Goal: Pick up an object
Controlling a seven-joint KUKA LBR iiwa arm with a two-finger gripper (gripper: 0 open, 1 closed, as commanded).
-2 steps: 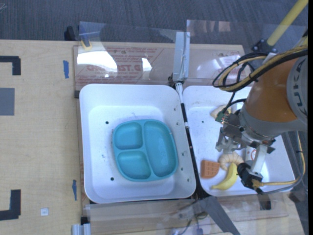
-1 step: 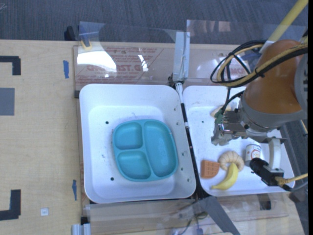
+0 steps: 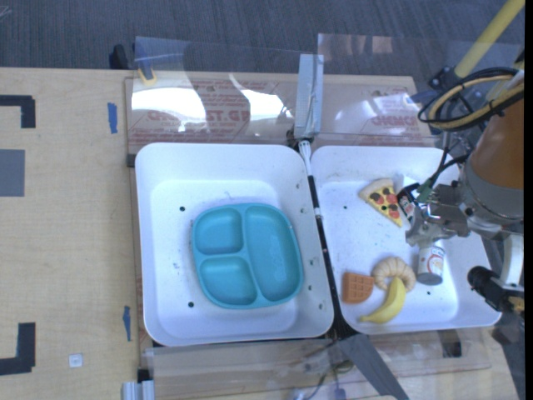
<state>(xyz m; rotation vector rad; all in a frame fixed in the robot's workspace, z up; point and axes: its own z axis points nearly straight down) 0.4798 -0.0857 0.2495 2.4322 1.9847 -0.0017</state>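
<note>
My gripper hangs low over the right bin, coming in from the right edge. A toy pizza slice lies just to its left. A small white can with a red label stands directly below the gripper in the image; whether they touch I cannot tell. A croissant, a yellow banana and a brown waffle lie near the bin's front, left of the can.
The left bin holds a teal divided plate. A ridge separates the two bins. Clear plastic panels stand behind them. Yellow and black cables loop above the arm's wrist.
</note>
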